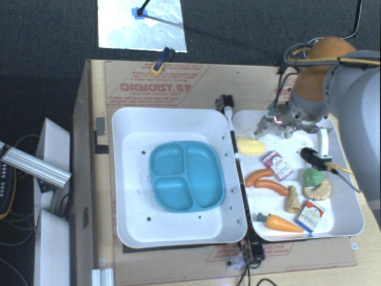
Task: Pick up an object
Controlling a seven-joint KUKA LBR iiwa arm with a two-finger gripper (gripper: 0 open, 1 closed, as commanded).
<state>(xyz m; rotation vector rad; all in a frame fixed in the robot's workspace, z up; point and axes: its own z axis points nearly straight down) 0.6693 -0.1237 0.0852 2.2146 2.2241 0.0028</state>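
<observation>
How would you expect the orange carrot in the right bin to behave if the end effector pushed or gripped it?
The carrot looks like smooth, moulded toy food, so it is probably stiff and light. Its rounded, tapered body lying flat suggests it could roll or pivot when nudged. The glossy surface may slip between fingers.

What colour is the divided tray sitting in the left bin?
Light blue, a plain sectioned tray in the left bin; seen clearly in the camera view.

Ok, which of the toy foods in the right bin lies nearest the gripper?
The pale yellow piece at the bin's upper left, just below the gripper. The sausages, carrot and others lie further down.
</observation>
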